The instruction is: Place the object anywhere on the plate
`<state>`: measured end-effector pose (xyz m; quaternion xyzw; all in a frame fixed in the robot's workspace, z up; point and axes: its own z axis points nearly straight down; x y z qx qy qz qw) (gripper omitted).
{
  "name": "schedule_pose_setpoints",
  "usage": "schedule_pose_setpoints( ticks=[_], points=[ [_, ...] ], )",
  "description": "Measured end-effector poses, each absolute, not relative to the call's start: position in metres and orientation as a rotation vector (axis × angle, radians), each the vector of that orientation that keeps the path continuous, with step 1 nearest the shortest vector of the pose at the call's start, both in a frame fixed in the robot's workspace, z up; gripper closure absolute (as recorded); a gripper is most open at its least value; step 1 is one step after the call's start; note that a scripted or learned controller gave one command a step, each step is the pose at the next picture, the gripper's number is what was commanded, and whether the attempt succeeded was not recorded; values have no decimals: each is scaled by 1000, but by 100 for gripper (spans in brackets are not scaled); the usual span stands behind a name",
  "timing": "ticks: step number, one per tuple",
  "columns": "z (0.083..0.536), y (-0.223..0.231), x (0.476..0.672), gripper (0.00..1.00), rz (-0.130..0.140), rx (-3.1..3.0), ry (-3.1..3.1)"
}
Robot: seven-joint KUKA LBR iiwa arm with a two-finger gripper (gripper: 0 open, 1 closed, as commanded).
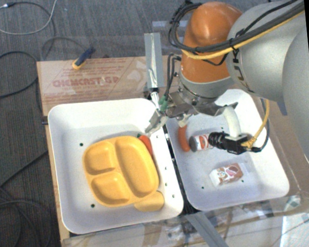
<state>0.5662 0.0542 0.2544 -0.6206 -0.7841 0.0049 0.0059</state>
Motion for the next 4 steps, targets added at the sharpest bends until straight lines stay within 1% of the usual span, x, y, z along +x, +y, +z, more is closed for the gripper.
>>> schedule_pose_setpoints(
  ticks=[1, 2, 3, 4],
  points=[
    [262, 53, 566, 100, 18, -1943, -2451],
    [262, 53, 566, 0, 18, -1943, -2451],
    [271, 52, 567, 100, 21, -1944, -2448],
    [270, 52, 567, 0, 21, -1944, -2448]
  ],
)
